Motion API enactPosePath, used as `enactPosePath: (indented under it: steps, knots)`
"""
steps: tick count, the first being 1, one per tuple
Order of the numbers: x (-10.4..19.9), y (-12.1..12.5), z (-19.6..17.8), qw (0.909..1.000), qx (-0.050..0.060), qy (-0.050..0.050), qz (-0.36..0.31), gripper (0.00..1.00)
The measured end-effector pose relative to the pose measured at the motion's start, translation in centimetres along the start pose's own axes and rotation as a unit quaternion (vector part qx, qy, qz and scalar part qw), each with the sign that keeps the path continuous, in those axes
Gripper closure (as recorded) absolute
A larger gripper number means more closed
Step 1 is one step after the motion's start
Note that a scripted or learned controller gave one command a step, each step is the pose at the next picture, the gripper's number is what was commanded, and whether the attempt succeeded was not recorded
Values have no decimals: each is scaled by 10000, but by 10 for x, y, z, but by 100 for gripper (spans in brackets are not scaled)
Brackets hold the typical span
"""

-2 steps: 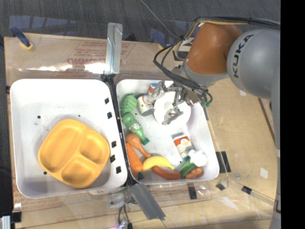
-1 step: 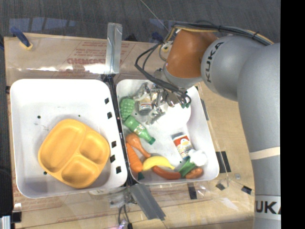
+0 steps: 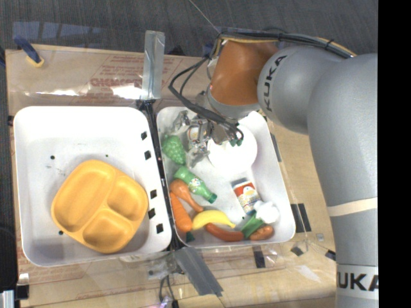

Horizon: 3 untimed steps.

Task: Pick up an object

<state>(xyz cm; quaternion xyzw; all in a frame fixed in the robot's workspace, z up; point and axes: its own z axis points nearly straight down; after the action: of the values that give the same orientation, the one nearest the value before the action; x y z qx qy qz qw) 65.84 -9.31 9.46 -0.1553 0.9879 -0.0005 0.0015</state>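
Right bin (image 3: 277,172): toy food packed along its near wall — sausage (image 3: 225,233), banana (image 3: 213,219), carrot (image 3: 180,212), small can (image 3: 246,194). Farther in, green bottle (image 3: 194,185), then green bumpy fruit (image 3: 173,149). Gripper (image 3: 198,136) sits just beyond that fruit; fingers slightly parted, nothing visibly between them. Left of the bin, yellow divided tray (image 3: 99,205).

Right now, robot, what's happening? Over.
Gripper low in right bin, beside green grapes. Nothing seen held. Green bottle, carrot, banana crowd nearby.
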Motion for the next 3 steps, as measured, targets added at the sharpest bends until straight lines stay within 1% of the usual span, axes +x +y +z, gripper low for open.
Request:
enactPosePath:
  steps: [1, 2, 3]
  knots:
    - [12, -38, -3, 9954, 21, -33, -955, 0]
    - [4, -10, -1, 9983, 6, -9, -586, 0]
    - [21, -9, 0, 9995, 0, -2, -327, 0]
